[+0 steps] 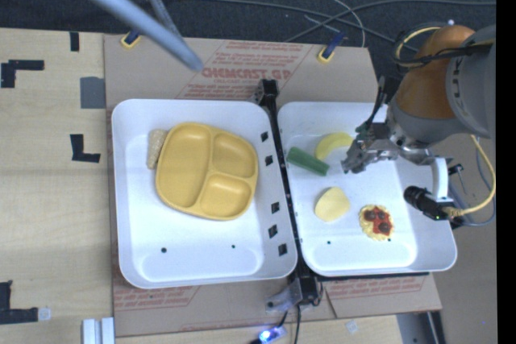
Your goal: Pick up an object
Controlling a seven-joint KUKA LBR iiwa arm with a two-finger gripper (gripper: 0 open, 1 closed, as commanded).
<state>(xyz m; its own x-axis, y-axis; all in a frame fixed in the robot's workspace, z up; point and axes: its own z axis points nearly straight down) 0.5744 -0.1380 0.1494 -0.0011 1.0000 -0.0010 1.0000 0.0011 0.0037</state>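
1. 1 end effector point(355, 160) hangs low in the right bin point(427, 258), near its upper middle; whether it is spread or pressed together cannot be told from this slant, and nothing can be seen pinched in it.
2. Just beside it, on its upper left, lies a pale yellow round piece point(332, 145), partly hidden by the dark tip.
3. Left of that piece, a green stick-shaped object point(307, 160) lies at a slant near the bin's left wall.
4. Below the end effector, apart from it, sits a yellow lump point(331, 204), and to the right of that lump a small yellow disc with red and dark topping point(376, 221).
5. The grey arm point(451, 93) with its orange band comes in from the right, over the bin's right rim.
6. In the left bin point(137, 254), a yellow divided tray point(207, 170) lies over a tan spongy piece point(155, 148) that peeks out at its left edge.
7. Both bins rest on a cardboard sheet point(242, 64) on the worktop point(48, 197).
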